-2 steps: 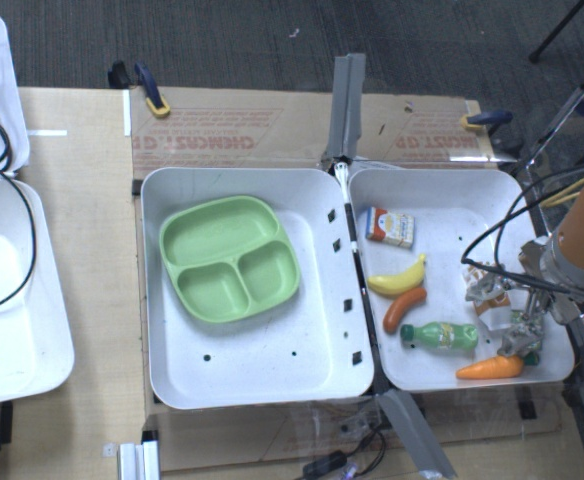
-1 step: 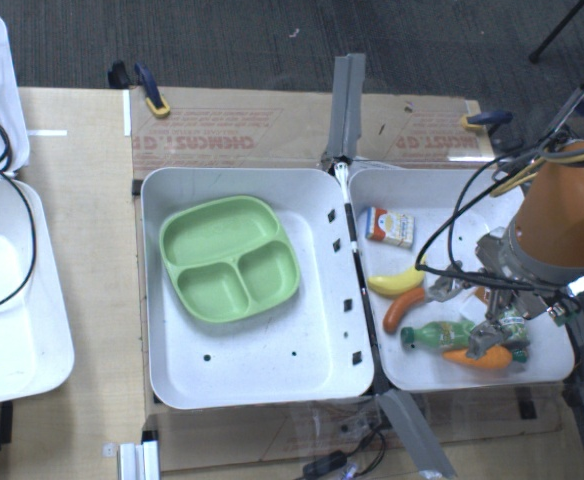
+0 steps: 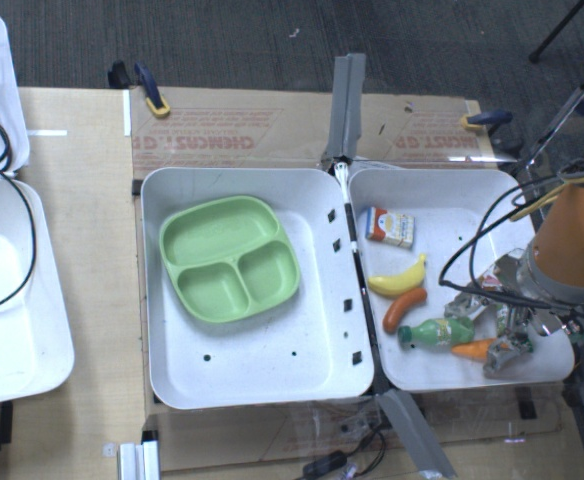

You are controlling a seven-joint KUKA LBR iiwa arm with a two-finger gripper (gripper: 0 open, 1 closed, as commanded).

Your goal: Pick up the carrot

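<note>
Wooden bench (image 3: 82,118) w/ two shallow white bins; small orange carrot (image 3: 473,348) lies in right bin (image 3: 442,198), beside green plastic bottle (image 3: 434,333). Gripper (image 3: 507,353) sits at carrot's right end, touching or nearly; can't tell its state.

Left bin (image 3: 172,298): green three-compartment plastic tray (image 3: 230,258).
Right bin (image 3: 442,203): small carton (image 3: 390,227) behind; yellow banana (image 3: 397,280), red sausage (image 3: 404,309), green bottle (image 3: 437,333), orange carrot (image 3: 472,349) in front.

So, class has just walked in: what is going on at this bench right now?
A grey robot arm reaches into the right bin, its gripper low beside the carrot. The carrot lies on the bin floor next to a green bottle, with a sausage and banana nearby. A green divided plate sits in the left bin.
</note>
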